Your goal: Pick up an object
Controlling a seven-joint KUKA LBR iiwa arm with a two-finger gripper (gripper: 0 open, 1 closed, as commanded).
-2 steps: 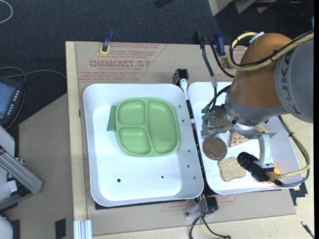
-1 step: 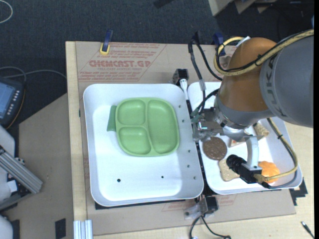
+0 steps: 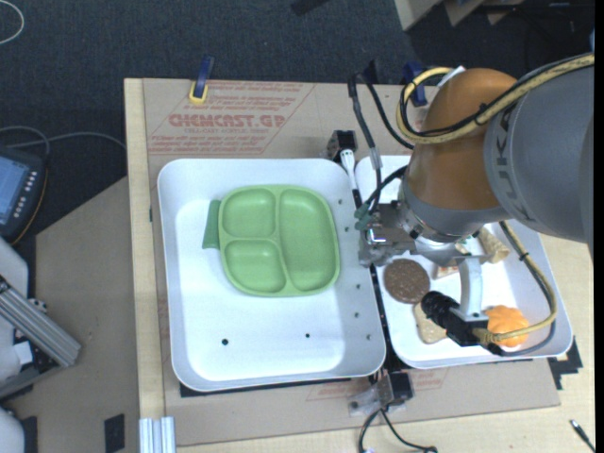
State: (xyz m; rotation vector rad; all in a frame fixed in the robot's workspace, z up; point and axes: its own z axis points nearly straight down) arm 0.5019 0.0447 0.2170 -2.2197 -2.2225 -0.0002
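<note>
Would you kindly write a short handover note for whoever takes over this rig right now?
Claw: low over the right white bin, under the wrist of the grey arm. Open or shut cannot be told, and nothing is seen held.
Things: a brown round disc lies close to the claw in the right bin, with an orange rounded object and a tan piece nearer the front. A green three-compartment plastic plate lies in the left white bin.
Done: no pick confirmed.
Left: grasp one object and lift it.
</note>
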